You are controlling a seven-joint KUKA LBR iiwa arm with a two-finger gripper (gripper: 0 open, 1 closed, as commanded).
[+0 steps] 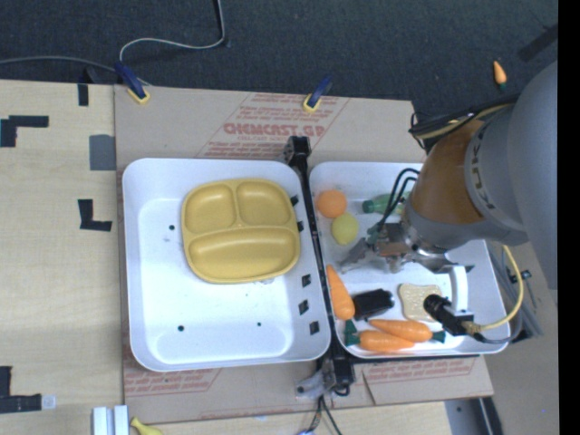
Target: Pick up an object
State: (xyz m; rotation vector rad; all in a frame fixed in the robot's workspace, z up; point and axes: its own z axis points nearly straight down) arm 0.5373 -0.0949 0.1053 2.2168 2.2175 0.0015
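even overhead light, soft shadows, mild blur, faint glare on bins (145, 243).

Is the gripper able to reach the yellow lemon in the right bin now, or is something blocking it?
Probably yes. The gripper hangs just right of the yellow lemon in the right bin, and nothing lies over the lemon. The orange ball sits close beside it, which may crowd the fingers.

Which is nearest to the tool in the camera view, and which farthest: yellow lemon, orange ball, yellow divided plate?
Measured from the tool, in the right bin:
1. Yellow lemon, right bin, just up and left of the tool.
2. Orange ball, right bin, above the lemon near the divider.
3. Yellow divided plate, left bin, across the divider.
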